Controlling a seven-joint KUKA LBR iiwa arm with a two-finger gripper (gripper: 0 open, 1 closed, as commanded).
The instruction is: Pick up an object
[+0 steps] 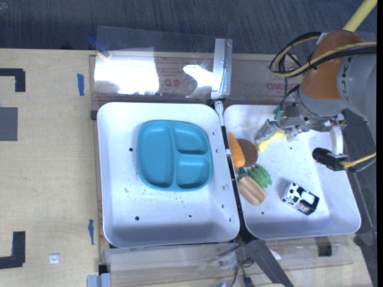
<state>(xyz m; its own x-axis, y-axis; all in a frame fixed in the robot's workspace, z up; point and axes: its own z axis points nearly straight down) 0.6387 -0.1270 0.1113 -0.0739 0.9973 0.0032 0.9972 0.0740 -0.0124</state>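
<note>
Two white bins stand side by side on the table [42, 160]. In the left bin [114, 220] lies a blue divided plate [175, 154]. In the right bin [335, 217], along its left wall, are an orange carrot-like toy [237, 150], a green piece [260, 174] and a tan bread-like toy [251, 190]; a black-and-white object [300, 198] lies apart. The pincer [281, 129] is above a small yellow object [267, 141], which looks light and stiff, best taken across its narrow width. Whether the pincer is wide or narrow, I cannot tell.

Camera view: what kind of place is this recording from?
Probably a robot lab's bin-picking bench, not a home. Two white bins, the left bin and the right bin, sit on a wooden bench; a blue tray and toy food lie in them, under the arm.
</note>
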